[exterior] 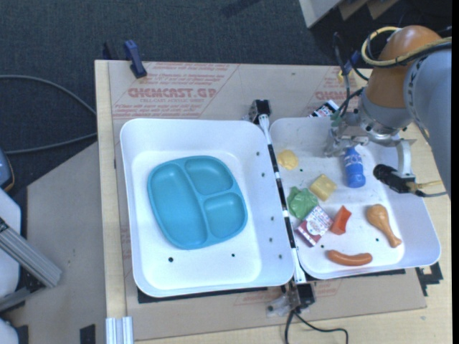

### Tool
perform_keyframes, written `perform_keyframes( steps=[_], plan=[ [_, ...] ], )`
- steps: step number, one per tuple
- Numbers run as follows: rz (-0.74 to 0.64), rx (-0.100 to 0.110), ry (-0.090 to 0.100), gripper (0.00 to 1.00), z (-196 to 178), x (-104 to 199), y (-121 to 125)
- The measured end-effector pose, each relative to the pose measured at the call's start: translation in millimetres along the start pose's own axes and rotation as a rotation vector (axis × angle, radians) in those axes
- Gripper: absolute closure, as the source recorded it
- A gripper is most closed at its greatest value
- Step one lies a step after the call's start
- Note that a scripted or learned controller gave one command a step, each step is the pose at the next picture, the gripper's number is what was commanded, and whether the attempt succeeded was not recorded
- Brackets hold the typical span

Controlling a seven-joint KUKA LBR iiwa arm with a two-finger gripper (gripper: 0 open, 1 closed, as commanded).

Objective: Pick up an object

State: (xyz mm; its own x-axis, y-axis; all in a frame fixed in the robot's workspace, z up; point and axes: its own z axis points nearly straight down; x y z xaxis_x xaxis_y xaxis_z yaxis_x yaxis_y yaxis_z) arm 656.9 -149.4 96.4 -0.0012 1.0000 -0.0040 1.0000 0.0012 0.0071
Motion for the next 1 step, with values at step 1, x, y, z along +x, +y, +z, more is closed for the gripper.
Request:
perform_keyframes(
  steps=[1],
  plan=[
    [0.000,0.001,0.000,0.00,0.2,0.0,-0.2]
  ],
)
